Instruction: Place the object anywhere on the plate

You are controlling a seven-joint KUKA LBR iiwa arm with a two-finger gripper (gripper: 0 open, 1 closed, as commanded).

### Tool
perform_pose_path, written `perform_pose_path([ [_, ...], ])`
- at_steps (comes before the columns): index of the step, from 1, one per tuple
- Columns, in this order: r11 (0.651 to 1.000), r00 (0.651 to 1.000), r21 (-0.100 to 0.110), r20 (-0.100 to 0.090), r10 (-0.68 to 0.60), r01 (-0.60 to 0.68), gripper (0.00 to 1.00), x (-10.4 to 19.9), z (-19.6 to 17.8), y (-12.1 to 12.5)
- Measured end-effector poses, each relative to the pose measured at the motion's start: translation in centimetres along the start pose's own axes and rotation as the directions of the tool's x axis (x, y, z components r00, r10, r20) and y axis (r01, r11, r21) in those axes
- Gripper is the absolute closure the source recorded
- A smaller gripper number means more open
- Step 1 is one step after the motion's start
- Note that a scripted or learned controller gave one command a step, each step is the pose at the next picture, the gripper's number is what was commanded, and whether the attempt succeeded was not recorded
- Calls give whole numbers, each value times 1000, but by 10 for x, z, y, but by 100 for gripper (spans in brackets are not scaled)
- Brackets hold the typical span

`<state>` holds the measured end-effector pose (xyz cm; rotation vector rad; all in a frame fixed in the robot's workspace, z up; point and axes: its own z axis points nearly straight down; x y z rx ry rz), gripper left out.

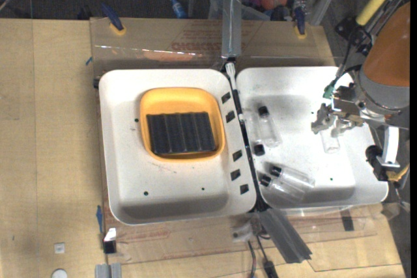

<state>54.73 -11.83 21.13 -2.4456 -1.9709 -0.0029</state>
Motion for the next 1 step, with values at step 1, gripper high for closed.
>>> perform_pose_path([
  [1,1000,1000,1,1,-7,7,100,17,19,60],
])
